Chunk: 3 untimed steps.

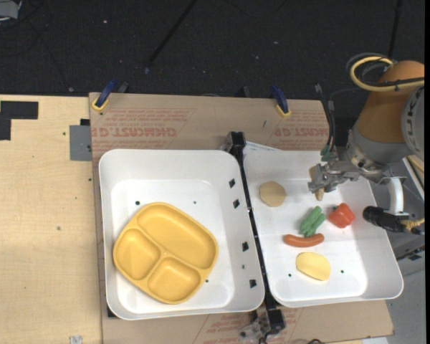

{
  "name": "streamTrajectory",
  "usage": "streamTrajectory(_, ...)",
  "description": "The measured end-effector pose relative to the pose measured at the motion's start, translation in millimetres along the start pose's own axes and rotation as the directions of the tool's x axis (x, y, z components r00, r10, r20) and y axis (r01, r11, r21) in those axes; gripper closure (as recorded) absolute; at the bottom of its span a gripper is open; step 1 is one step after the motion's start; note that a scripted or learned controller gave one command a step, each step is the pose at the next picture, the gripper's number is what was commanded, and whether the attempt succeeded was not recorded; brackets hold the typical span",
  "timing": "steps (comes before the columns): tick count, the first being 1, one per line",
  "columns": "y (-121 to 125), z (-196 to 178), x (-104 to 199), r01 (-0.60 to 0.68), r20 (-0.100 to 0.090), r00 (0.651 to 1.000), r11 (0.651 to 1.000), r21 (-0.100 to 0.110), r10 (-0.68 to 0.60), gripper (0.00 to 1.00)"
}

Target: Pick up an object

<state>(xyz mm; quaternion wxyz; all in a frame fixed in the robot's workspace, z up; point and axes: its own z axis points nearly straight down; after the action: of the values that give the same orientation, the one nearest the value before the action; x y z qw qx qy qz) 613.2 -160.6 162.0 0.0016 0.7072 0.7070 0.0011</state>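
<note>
Gripper (321, 185) positioned over right bin (387, 282); finger state cannot be determined.
Green vegetable (313, 220) lies just below gripper; red pepper (340, 215) beside it; round biscuit (272, 193) to gripper's left.

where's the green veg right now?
In the right bin, the green vegetable sits just left of the red piece and above the sausage, below the gripper.

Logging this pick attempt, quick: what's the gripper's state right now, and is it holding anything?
Gripper: over the right bin, above the green toy; nothing seen between its fingers; open or shut cannot be told.
</note>
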Motion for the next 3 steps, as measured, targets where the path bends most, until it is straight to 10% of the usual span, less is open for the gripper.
streamTrajectory(2, 7, -86, -6, 0.000, 0.000, 1.000, 1.000, 0.001, 0.000, 1.00)
streamTrajectory(3, -13, -92, 43, 0.003, -0.001, 1.000, 1.000, 0.003, -0.003, 1.00)
